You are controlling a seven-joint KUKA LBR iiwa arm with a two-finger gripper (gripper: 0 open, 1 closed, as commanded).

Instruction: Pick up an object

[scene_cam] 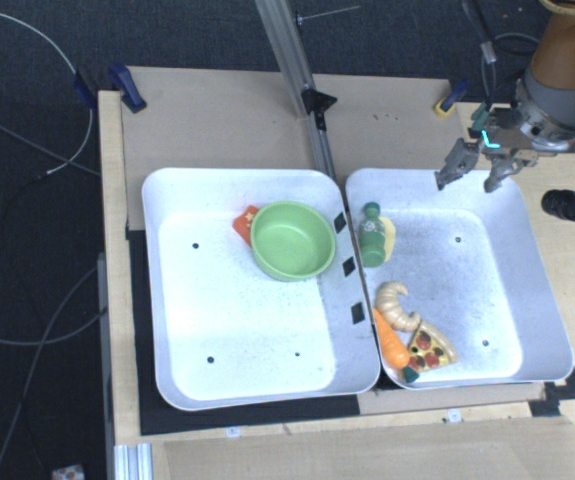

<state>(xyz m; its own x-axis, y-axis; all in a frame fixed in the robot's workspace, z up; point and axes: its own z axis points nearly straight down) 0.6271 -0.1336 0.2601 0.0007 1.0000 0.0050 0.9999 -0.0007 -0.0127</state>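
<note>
Green bottle — upright, small, capped

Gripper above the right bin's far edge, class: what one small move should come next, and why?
Probably travel toward the green bottle and lower. The gripper is open with nothing between its fingers, above the right bin's far rim, while the bottle lies by the left wall, with bare floor on its right.

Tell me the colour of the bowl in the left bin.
Light green bowl, seen best in the camera view.
</note>
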